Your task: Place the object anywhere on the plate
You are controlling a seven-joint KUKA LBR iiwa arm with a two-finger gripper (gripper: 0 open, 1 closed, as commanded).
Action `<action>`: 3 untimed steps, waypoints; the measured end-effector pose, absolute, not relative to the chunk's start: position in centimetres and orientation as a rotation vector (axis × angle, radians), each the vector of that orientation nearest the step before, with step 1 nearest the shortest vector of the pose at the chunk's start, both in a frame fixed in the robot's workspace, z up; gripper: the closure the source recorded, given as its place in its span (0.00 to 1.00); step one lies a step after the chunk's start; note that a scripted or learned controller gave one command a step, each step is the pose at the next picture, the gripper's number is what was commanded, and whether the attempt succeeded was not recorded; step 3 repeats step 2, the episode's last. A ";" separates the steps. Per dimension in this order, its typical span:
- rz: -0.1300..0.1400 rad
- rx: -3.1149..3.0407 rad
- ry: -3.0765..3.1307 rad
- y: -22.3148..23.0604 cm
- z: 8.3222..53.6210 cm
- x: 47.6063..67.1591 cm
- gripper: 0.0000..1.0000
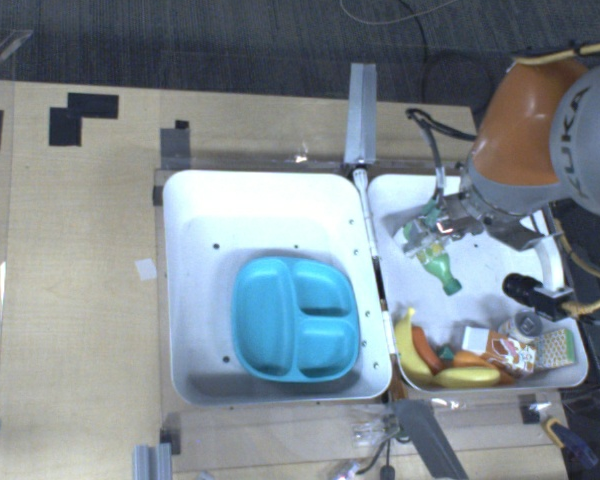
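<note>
Green bottle (438,267) just below pincer (427,226).

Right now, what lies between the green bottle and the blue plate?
In the camera view, the divider where the two bins' walls meet lies between the green bottle and the blue plate; the rest is bare white bin floor.

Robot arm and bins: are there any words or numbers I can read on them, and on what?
"KU": letters running down the grey arm at the picture's right edge; the rest is cut off.
Small carton in the right bin: it has printing, too small and blurred to read.
Green bottle by the gripper: no label can be read.
Blue plate in the left bin: no writing.
</note>
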State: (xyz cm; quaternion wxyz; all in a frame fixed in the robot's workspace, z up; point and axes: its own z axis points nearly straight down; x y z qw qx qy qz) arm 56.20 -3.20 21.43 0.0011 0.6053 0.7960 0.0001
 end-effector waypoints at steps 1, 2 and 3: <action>0.001 1.592 2.708 5.4 18.2 52.2 1.00; 0.001 1.593 2.707 5.3 18.2 52.2 0.00; 0.001 1.593 2.707 5.3 18.2 52.2 0.00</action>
